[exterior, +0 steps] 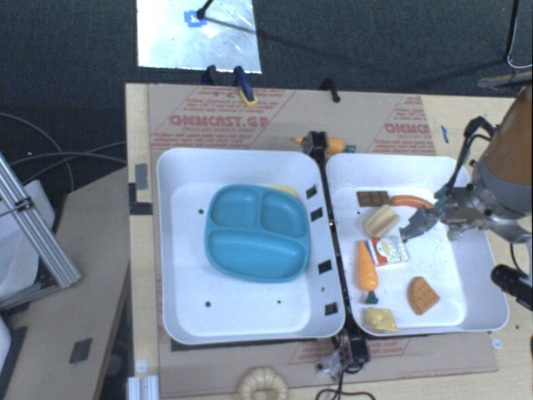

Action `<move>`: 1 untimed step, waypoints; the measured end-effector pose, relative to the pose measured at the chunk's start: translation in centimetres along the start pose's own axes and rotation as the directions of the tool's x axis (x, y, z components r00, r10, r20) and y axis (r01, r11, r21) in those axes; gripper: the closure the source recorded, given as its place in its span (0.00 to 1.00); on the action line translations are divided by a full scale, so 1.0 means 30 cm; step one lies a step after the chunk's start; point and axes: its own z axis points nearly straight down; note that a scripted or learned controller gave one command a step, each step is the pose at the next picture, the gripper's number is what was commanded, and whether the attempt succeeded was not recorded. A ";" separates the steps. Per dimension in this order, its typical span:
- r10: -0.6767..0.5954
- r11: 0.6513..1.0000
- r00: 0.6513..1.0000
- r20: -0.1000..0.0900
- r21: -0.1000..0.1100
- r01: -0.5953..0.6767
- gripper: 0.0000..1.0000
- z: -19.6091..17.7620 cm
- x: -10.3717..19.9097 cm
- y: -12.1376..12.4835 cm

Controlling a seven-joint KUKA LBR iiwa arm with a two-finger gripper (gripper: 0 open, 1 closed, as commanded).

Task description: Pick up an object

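Note:
My gripper (414, 226) reaches in from the right and hangs over the middle of the right bin (479, 307). It sits just right of a tan bread roll (381, 220) and above a small white and red carton (390, 251). An orange sausage (410, 200) lies just behind it, beside a brown chocolate bar (373, 197). A carrot (367, 265), a brown waffle piece (423, 295) and a pale yellow chunk (380, 319) lie nearer the front. Nothing shows in the gripper's grasp.
The left bin (179, 307) holds a blue divided plate (256, 231) with a yellowish item (286, 190) peeking out behind it. Black clips run along the divider (326, 232) between the bins. A beige ring (265, 383) lies at the bench's front edge.

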 end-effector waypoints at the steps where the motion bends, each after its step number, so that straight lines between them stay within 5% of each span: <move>1: -0.003 1.000 1.000 0.002 -0.011 0.003 0.00 -0.017 0.001 0.006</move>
